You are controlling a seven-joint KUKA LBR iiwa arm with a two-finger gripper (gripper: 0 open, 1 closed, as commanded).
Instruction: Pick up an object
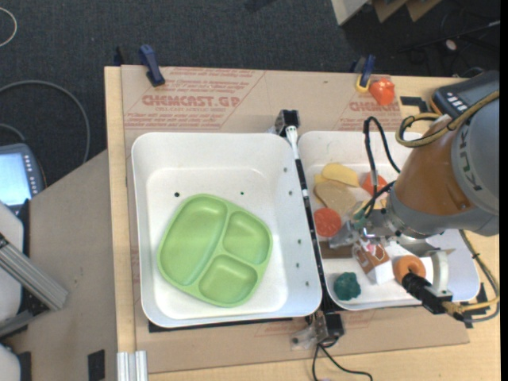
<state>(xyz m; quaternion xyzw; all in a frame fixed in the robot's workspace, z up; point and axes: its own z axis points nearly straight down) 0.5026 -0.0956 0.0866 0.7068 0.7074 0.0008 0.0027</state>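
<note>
Claw: gripper (355,234) is down in the right bin (470,286), near its left wall, w/ the arm (440,185) reaching in from the right. Can't tell from this view how it stands; wrist and cabling hide it.

Likely target: red-orange round piece (327,221), just left of the claw, touching or nearly so. Can't say it's gripped, as nothing shows clamped.

Handling: looks like small plastic toy food, so prob. light, stiff, smooth. Rounded sides could slip out of a pinch; best taken across its widest part, centred, not at an edge.

Other options: brown-and-white block (374,262) just below the claw has flat faces and is prob. the easiest hold. Dark green lump (346,286) further down near the bin's front is apart from the rest, w/ room around it. Yellow piece (340,174) and tan piece (335,196) sit above, overlapping, so harder to single out.

Crowding: items packed close around the claw; risk of nudging neighbours or catching two at once.

Left bin: left bin (151,173) holds a green divided plate (216,248), well apart from the claw, broad and shallow, poor for a pinch except at the rim.

Status: judged as reach/descend stage; lift not yet done.
</note>
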